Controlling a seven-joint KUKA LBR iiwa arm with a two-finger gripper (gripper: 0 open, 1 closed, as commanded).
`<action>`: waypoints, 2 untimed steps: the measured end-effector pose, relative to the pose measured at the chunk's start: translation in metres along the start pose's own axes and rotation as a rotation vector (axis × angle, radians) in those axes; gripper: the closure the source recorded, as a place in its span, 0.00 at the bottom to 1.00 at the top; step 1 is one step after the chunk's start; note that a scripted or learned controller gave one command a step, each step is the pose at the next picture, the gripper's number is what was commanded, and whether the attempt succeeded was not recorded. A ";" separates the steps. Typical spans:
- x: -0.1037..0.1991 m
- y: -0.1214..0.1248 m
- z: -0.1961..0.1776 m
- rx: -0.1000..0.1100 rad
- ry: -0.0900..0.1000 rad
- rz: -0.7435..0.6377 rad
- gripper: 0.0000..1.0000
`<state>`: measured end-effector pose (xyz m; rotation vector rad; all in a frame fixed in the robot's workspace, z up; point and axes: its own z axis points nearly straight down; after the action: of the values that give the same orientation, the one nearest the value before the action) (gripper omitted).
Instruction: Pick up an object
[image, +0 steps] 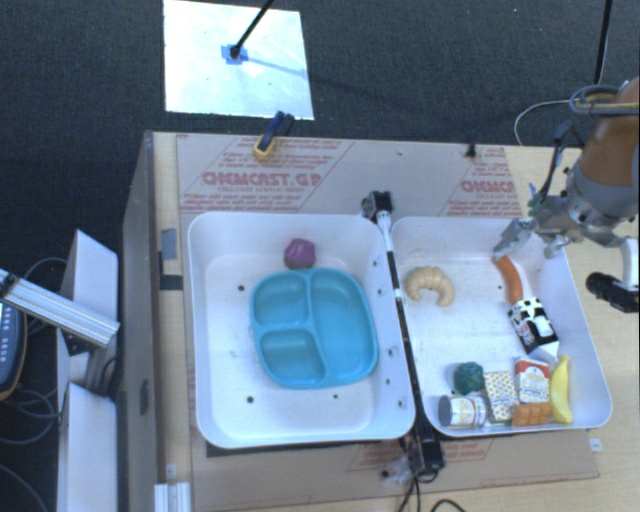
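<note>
A table (300, 170) carries two shallow white bins side by side, seen from above at a slant. The left bin (225, 270) holds a blue divided plate (312, 328) with a small purple object (299, 252) just beyond its far edge. The right bin (470, 330) holds the likely targets: a croissant (430, 285) near its far left, an orange sausage-like piece (512, 277) at its far right, a black-and-white toy (533, 322) just nearer than it, and a tight cluster along the near edge including a dark green lump (468, 377), a small can (462, 410), a few packets (533, 380) and a banana (561, 388). The gripper (535, 232) hangs at the far right corner of this bin, just beyond the sausage, its fingers spread and holding nothing. From here a descent may catch the bin wall, or nudge the sausage against the toy rather than trap it. The clustered items touch, so a grasp there could pinch two or slip between them. The arm is cut off at the right, and the packets are too small to identify.
</note>
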<state>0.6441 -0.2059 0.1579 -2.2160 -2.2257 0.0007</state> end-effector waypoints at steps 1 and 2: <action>0.000 0.016 0.052 -0.002 -0.001 -0.001 0.00; 0.000 0.017 0.039 -0.007 -0.004 -0.004 1.00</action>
<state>0.6615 -0.2063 0.1190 -2.2172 -2.2354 -0.0034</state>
